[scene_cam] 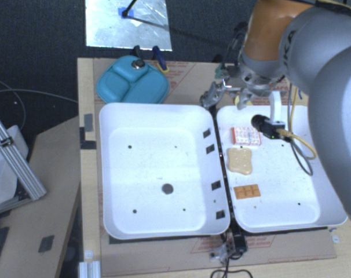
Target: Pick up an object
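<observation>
Three small things lie in the right bin [314, 201]: a red-and-white patterned square [245, 135], a tan toast-shaped piece [240, 161] and an orange-brown ridged tile [247, 191]. A small dark disc [167, 189] rests in the left bin [114, 155]. My gripper [226, 99] hangs over the back rim where the two bins meet, above and behind the patterned square. It is open, its fingers spread with nothing between them.
A teal lidded container [132, 81] sits behind the left bin. A foil sheet [128, 15] lies on the floor beyond it. A black fitting with a yellow cable [267, 125] hangs off the arm over the right bin. A metal frame [10, 155] stands at far left.
</observation>
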You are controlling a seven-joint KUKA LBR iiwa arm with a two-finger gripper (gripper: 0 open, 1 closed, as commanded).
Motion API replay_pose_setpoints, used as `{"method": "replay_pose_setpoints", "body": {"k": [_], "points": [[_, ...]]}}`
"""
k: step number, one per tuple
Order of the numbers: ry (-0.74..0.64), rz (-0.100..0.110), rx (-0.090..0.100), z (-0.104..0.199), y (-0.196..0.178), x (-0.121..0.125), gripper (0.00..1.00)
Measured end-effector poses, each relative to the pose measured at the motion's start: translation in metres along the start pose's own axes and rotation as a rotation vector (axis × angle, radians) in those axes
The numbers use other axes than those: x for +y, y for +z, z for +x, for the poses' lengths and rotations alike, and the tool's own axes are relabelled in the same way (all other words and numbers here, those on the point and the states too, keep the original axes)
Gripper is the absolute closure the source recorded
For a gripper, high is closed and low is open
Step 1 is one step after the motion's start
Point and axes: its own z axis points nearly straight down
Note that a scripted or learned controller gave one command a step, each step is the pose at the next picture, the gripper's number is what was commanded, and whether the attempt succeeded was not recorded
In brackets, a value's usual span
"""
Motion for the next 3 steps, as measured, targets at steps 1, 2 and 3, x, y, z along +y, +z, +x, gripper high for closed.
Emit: {"method": "replay_pose_setpoints", "body": {"k": [1, 2, 3], "points": [[-0.001, 0.004, 0.002, 0.076, 0.0, 0.005, 0.0], [0.013, 0.01, -0.004, 0.032, 0.048, 0.004, 0.0], [0.003, 0.002, 0.001, 0.074, -0.017, -0.046, 0.0]]}}
